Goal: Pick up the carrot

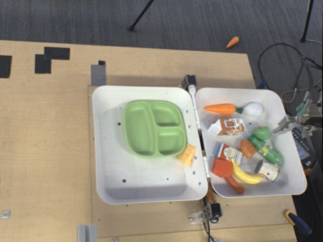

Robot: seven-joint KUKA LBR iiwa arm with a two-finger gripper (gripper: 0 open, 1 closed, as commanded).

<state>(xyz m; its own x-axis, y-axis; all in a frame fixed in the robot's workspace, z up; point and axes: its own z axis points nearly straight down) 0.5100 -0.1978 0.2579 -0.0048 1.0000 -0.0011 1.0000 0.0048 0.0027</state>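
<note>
Now carrot (pixel 220 108) in right bin (pixel 295 150).

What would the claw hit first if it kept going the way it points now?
Probably the green bottle. The claw reaches in over the right bin's right edge, pointing leftward into the bin, and the bottle lies just ahead. Its height above the bottle is unclear, so it might pass over.

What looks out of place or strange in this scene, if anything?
A small orange piece lies on the grey carpet beyond the bench, outside both bins; it looks dropped. In the left bin, a yellow cheese wedge leans off the edge of the green plate. The carrot lies flat in the right bin.
</note>
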